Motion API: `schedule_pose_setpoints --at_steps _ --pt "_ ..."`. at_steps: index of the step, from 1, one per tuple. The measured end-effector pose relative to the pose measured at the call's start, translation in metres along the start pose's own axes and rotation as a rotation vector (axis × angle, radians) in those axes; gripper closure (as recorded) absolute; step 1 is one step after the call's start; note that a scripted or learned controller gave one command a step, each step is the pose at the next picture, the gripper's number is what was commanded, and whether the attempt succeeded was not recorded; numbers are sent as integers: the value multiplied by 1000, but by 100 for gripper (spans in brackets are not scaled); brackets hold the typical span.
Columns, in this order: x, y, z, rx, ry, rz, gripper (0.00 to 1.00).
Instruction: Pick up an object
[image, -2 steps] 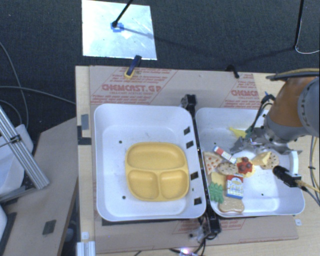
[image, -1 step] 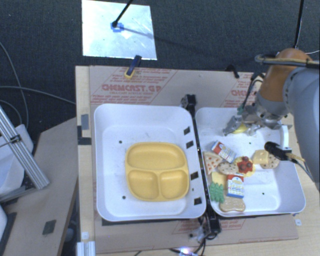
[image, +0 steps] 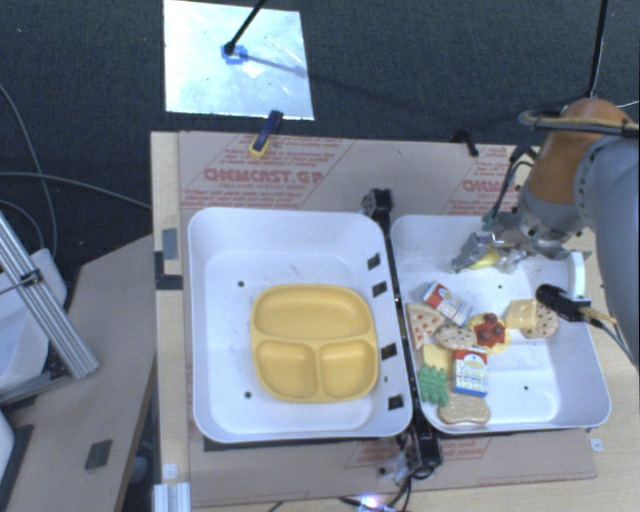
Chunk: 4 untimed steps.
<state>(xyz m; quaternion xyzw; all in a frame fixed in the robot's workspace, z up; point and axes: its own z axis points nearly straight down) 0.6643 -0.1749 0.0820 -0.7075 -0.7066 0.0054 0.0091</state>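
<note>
My gripper (image: 487, 252) is low over the far part of the right bin (image: 575, 400). Its fingers stand open on either side of a small yellow piece (image: 486, 261) that rests on the bin floor. Nearer the front of that bin lies a cluster of toy food: a red-and-white carton (image: 444, 300), a pizza slice (image: 422, 323), a round cracker (image: 457, 338), a red berry piece (image: 489, 328), a cheese-and-cracker piece (image: 530, 318), a small red-blue box (image: 470, 374), a green piece (image: 433, 384) and a tan cookie (image: 464, 409).
The left bin (image: 215, 290) holds a yellow three-compartment plate (image: 315, 340). A ridge with black clips (image: 388, 300) divides the two bins. The arm (image: 585, 170) comes in from the right above the right bin's far corner.
</note>
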Motion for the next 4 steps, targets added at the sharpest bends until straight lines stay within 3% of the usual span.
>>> schedule_pose_setpoints --at_steps 2,3,4 --pt "-29 0 0 3 4 0 0" --pt "-32 -70 -1 -17 -5 0 0" --pt "-1 -11 -3 -23 -6 -8 0"
